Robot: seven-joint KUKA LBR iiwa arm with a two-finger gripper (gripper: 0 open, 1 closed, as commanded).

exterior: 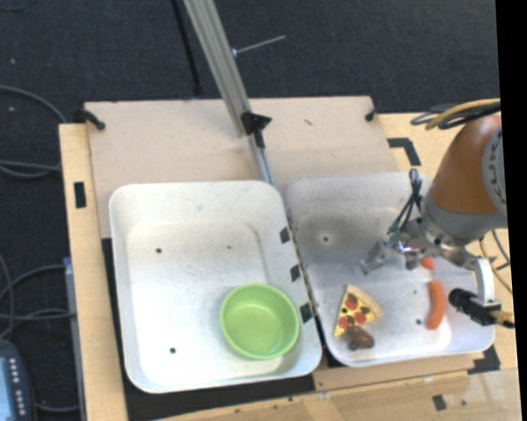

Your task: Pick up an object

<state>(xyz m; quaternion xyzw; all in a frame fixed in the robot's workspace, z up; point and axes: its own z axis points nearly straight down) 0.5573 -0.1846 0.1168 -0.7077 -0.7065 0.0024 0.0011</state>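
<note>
Gripper (384, 256) low in right bin (334, 201) (finger spread unclear, can't tell), nothing visibly held; pizza slice (356, 309) just below.

Metal pole (226, 69) slanting over bench (179, 139); handheld screen (7, 390) left.

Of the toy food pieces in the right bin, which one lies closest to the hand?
The orange sausage, lying lengthwise just below the hand near the bin's right edge. The pizza slice and the brown piece touching it sit further left.
</note>
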